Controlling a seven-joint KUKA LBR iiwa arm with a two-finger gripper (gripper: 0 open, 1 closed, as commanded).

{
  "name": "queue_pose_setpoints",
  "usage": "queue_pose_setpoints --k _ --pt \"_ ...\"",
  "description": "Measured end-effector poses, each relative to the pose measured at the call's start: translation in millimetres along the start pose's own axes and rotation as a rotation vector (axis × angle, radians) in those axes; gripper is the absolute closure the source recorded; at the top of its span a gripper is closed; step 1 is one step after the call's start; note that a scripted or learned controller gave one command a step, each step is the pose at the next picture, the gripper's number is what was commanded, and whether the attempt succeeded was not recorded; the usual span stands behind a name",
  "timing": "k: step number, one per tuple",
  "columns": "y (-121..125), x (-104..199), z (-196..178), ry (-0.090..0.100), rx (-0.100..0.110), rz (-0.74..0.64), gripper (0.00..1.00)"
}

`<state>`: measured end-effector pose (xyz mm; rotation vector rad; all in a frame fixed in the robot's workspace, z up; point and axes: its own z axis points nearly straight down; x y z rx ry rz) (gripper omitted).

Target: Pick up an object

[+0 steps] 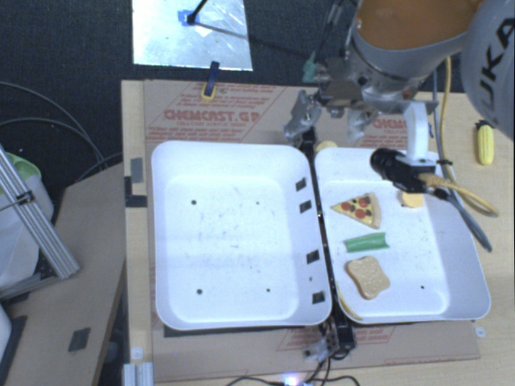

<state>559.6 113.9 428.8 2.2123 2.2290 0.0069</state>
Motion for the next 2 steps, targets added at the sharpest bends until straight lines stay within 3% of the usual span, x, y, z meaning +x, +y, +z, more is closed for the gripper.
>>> queue_pose_setpoints --k 1,2 --pt "-10.6 42.1 15.5 -0.001 0.002 -0.001 0.0" --pt "-76.0 41.1 72.8 -0.003 0.01 0.002 0.0"
